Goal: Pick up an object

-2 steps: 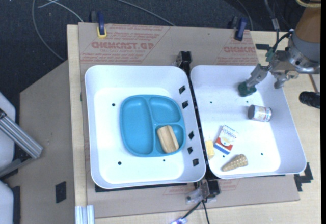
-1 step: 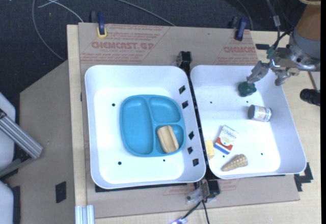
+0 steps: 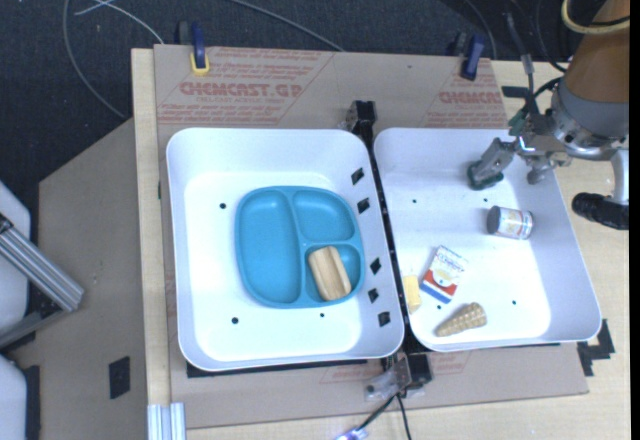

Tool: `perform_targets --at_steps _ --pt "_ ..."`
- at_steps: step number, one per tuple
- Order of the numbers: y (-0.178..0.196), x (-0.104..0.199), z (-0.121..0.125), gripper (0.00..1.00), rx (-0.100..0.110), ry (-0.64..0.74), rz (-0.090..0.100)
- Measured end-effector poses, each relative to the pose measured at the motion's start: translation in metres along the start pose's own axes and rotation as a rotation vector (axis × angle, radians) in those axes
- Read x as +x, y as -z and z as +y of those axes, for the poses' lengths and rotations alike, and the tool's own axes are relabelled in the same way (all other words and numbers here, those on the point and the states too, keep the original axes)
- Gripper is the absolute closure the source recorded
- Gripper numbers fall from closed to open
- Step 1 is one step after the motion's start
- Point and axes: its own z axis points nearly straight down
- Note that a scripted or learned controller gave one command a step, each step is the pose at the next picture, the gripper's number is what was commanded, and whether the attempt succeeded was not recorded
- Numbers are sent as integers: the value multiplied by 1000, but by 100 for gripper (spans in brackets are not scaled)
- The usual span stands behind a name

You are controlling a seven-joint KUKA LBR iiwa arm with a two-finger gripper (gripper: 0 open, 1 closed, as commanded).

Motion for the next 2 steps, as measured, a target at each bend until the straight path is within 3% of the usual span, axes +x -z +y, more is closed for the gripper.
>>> perform_targets --at_steps 2 --pt "-105 -1 3 0 1 0 0"
